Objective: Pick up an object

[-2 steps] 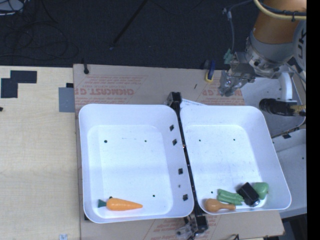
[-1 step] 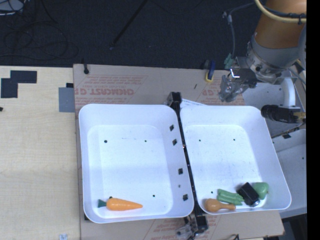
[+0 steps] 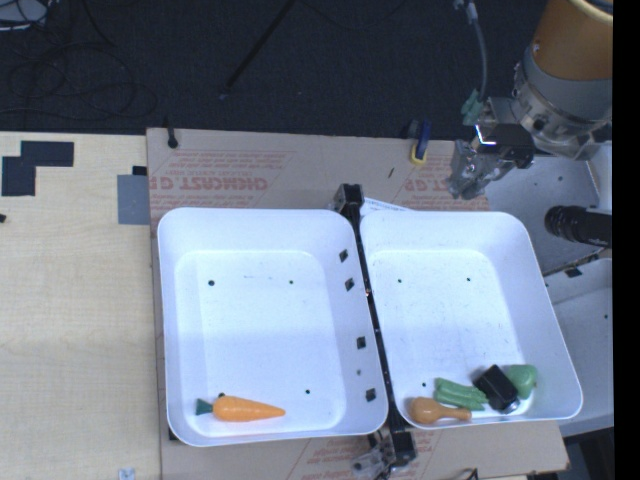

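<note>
White plastic makes up both bins, side by side on the tabletop (image 3: 80,298). The left bin (image 3: 180,268) holds an orange carrot (image 3: 245,409) lying flat near its near wall, its green top pointing left. The right bin (image 3: 540,308) holds a cluster in its near right corner: a tan pear shape (image 3: 436,412), a green pod (image 3: 458,394), a black block (image 3: 496,387) and a green piece (image 3: 522,376), all touching or just beside one another. The hand (image 3: 470,180) hangs beyond the far edge of the right bin, well apart from every object, with nothing seen between its fingers; whether it is wide or narrow cannot be told
</note>
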